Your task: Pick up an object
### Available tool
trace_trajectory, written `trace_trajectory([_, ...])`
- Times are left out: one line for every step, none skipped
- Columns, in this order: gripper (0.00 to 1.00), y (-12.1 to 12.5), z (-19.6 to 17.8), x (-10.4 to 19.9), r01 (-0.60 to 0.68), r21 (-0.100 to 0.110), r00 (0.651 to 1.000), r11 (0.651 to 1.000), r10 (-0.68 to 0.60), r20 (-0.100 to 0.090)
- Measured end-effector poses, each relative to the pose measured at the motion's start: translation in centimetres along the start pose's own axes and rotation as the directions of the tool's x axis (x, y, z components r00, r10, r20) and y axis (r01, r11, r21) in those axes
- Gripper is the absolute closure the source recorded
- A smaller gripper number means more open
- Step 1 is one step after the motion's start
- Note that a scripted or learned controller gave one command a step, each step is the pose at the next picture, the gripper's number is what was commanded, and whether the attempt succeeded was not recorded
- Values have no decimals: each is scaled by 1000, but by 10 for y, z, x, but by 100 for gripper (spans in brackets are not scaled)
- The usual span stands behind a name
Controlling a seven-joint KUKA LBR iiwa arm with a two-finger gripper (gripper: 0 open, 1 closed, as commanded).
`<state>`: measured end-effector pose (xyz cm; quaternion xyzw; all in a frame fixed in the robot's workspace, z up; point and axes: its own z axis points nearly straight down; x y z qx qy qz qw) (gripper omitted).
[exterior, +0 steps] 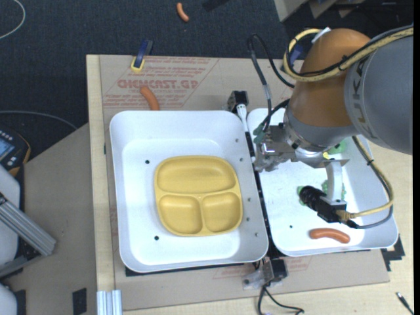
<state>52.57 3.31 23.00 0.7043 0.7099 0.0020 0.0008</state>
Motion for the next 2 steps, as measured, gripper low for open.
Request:
trace_trajectory([100,5,-5,13,-5,2,1000,1000,5,2])
trace_trajectory([100,8,-3,10,-7,2,1000,1000,7,3])
